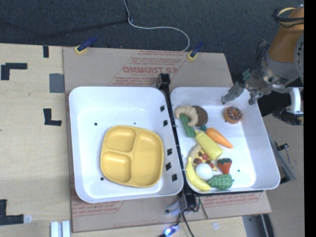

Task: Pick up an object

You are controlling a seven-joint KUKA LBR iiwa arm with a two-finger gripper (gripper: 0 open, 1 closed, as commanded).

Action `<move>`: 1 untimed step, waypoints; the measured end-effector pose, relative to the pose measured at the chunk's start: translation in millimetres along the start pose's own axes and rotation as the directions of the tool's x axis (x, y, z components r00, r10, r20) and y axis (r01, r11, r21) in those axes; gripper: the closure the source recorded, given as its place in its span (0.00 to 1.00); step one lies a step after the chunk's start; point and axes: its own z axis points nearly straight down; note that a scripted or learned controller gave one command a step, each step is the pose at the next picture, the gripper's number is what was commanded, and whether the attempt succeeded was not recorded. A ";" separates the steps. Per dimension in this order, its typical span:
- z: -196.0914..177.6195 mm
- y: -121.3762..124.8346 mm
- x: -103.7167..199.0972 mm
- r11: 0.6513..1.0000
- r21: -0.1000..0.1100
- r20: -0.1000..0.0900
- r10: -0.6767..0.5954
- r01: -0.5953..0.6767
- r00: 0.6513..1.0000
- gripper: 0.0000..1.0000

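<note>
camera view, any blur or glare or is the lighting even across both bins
Camera view: lighting is soft and even, no harsh glare on the white bins; only faint shadows under the yellow tray and the toy food. Small items like the donut look slightly soft, and the gripper is a bit blurred.

The flat brown cardboard sheet (148,68) under the two bins has red printed letters on it. They sit at about 12 o'clock from the left white bin (84,102), just past its far rim. The letters look upside down from this camera and are too blurry to read. More faint red print shows on the cardboard's near edge, at about 6 o'clock from the right white bin (261,147). It cannot be read either.
</note>
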 end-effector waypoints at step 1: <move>63.9 -5.5 -1.2 1.000 0.000 0.000 0.001 -0.001 1.000 0.00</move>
